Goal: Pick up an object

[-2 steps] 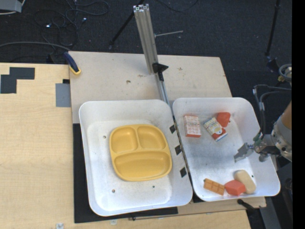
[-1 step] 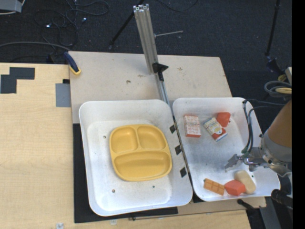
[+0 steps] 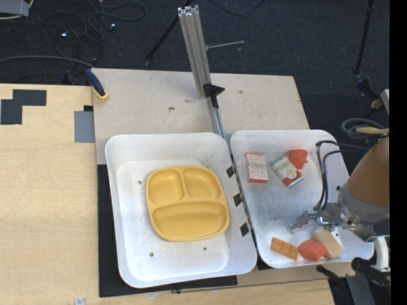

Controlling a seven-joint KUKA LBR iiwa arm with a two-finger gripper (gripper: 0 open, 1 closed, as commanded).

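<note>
While the gripper (image 3: 305, 221) hovers low in the right bin (image 3: 270, 202), fingers' state untellable, nothing is grasped; picking the red toy (image 3: 312, 250) remains

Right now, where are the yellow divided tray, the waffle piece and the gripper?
yellow divided tray (image 3: 187, 203), camera view, its large lower compartment.
waffle piece (image 3: 284, 248), camera view, middle of its top face.
gripper (image 3: 305, 221), camera view, between the fingertips.

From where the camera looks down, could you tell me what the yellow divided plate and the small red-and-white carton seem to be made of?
The yellow divided plate looks like moulded plastic: one even colour, rounded compartment walls, a dull satin sheen. The small red-and-white carton looks like printed cardboard, flat-faced with sharp folded edges, though at this size it could equally be a plastic toy box.
</note>
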